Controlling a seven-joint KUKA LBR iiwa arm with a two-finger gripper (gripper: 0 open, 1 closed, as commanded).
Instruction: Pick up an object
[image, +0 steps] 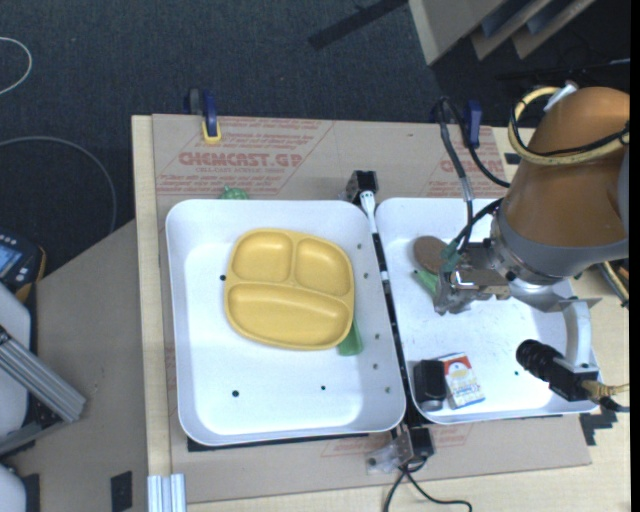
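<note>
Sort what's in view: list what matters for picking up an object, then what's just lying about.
For the job:
- end effector, over the right bin
- brown object beside it
- small red-and-white box

Lying about:
- yellow divided plate in the left bin
- green item under the plate's edge
- blue clamp

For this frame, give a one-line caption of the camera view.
Gripper low in the right bin; yellow divided plate in the left bin.

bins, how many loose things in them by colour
yellow: 1, the divided plate in the left bin
green: 2, one piece poking out by the plate's edge, one by the claw in the right bin
brown: 1, round thing
black: 1, small block
red and white: 1, little box
total: 6
</note>
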